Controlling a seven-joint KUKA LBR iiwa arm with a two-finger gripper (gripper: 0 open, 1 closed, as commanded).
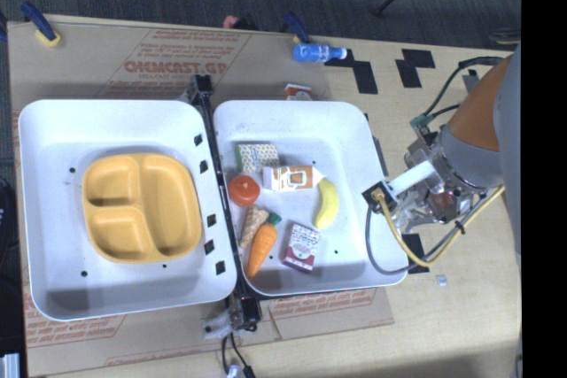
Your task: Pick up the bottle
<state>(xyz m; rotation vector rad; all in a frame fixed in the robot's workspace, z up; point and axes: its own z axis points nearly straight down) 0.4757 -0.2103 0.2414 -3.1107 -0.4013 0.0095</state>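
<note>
Bottle (pixel 316 53), blue with a pale cap end, lay on its side on the bench (pixel 443 323), outside both bins and well apart from the gripper (pixel 425 206), up and to the left of it in the camera view. The gripper hung just past the right rim of the right bin (pixel 359 124), over bare bench, with a looped cable (pixel 390 257) trailing beneath it; whether its fingers were spread or closed could not be told, and nothing was seen between them. Left of the gripper, inside the right bin, lay a yellow banana (pixel 327 203), nearest of the contents. Farther left were a small carton (pixel 292 178), a patterned packet (pixel 257 157) above it, a red tomato (pixel 244 189), and a carrot (pixel 260 248) lying lengthwise, touching a tan piece (pixel 252 220). A red-and-white packet (pixel 301 246) sat below the banana. Farthest from the gripper, in the left bin (pixel 53 279), rested a yellow divided tray (pixel 142 206). The arm's orange band (pixel 483 115) showed above and to the right of the gripper.
</note>
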